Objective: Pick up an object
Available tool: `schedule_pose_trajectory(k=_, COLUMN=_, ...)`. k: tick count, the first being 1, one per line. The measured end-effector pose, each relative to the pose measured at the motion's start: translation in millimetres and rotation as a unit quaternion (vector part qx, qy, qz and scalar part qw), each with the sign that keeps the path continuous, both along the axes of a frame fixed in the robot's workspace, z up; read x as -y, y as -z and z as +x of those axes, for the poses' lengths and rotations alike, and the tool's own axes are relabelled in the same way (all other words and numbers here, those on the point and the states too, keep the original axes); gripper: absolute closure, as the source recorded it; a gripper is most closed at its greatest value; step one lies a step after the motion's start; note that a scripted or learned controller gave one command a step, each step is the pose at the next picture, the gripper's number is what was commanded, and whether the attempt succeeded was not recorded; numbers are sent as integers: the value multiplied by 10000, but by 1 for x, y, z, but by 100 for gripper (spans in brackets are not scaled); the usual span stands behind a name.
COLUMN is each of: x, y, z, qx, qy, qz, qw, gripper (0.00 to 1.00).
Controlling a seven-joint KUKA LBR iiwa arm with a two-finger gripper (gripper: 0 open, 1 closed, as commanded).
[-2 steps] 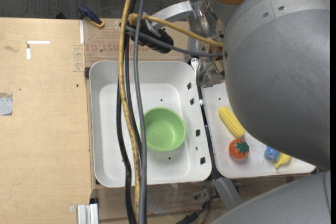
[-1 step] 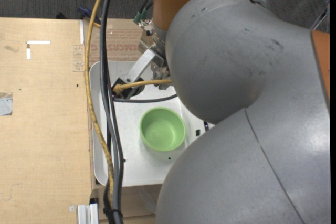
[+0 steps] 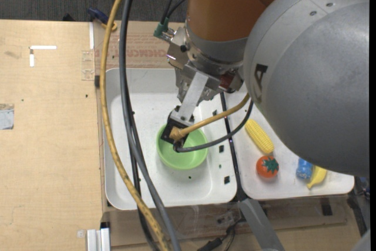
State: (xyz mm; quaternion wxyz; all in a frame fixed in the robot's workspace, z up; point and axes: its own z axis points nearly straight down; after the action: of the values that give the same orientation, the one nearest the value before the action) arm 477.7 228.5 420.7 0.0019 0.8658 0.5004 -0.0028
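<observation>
- Camera view: two white bins on a wooden bench (image 3: 47, 138).
- Writing: reddish print on the cardboard strip (image 3: 138, 50) behind the left bin (image 3: 111, 144), too blurred to read.
- Green bowl (image 3: 187, 156): near middle of left bin, mouth up, round, no long axis.
- Corn cob (image 3: 259, 136): in right bin (image 3: 282, 186), lying flat, long axis slanting from far-left to near-right.
- Red tomato (image 3: 267, 167): just beside cob's near end, green top upward.
- Blue item (image 3: 304, 169) and yellow piece (image 3: 318, 177): touching, at right bin's near-right part.
- Gripper (image 3: 214, 80): over far part of left bin, largely hidden under wrist; wide or narrow, cannot tell.
</observation>
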Motion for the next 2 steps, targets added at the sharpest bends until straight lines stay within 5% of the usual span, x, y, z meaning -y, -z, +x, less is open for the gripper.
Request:
schedule_pose_trajectory(k=1, x=0, y=-20, z=38, qx=14, qy=1792, qz=0, qw=9838, gripper=100)
schedule_pose_trajectory(k=2, x=33, y=113, z=17, qx=-6, qy=80, qz=1, qw=10000, gripper=100)
